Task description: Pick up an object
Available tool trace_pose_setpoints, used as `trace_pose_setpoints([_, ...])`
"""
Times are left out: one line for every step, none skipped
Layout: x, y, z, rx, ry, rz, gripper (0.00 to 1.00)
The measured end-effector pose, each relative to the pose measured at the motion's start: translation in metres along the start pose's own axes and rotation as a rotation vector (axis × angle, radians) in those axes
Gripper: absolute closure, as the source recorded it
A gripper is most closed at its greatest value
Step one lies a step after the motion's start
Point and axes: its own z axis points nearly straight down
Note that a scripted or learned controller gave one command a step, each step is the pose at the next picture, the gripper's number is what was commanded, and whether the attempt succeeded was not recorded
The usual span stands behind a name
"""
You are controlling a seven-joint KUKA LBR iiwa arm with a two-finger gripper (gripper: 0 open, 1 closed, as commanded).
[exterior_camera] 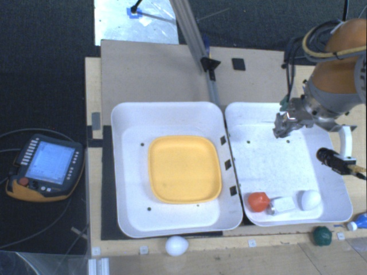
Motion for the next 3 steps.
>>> trace_pose_setpoints([0.048,0.008,0.008,0.000,0.000,0.000,1.00])
trace_pose_setpoints([0.092,0.033,0.008,0.000,0.000,0.000,1.00])
trace_pose_setpoints([0.141,0.046,-0.002,-0.001,0.000,0.000,1.00])
